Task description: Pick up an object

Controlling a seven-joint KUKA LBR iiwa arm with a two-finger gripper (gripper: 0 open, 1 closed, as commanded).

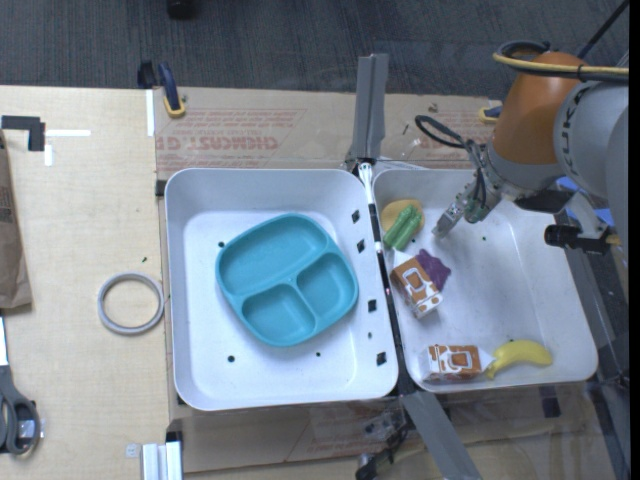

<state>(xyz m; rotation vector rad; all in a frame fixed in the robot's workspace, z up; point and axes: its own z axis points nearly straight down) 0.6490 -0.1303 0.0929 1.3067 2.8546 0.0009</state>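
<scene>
grey arm [600,138] angles down-left; its jaws [455,215] hang low.

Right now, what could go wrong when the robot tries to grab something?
The gripper hangs beside the green toy, which lies against the yellow one, so it might nudge both or catch neither. The small carton rests on a purple piece; grabbing there could drag both.

A blue sectioned plate [287,279] lies in the left white bin [185,298]. On the wooden bench beside it rest a tape ring [131,302] and scissors [17,418].
</scene>
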